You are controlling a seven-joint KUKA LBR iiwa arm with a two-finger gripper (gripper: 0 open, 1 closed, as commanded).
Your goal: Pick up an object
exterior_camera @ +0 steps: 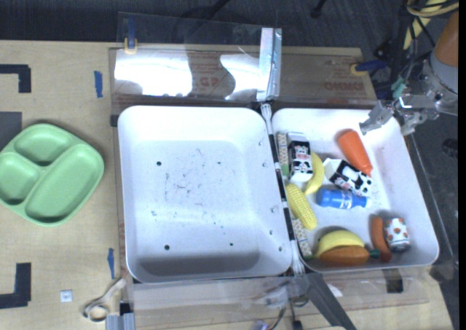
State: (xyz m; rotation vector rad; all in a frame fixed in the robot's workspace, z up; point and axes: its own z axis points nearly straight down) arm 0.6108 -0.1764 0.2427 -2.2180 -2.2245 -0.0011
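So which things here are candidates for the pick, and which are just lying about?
For the pick, all in the right bin: carrot, corn cob, blue bottle, banana; gripper above its far corner.

Lying about: left bin, green divided plate, scissors.

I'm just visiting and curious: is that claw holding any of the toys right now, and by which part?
Nothing is held. The claw hangs open above the far right corner of the right bin, with nothing between its fingers. The toy carrot lies just beside it, untouched.

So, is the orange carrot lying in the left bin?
No, the orange plastic carrot lies in the right white bin, near its far edge, beside the other toy foods.
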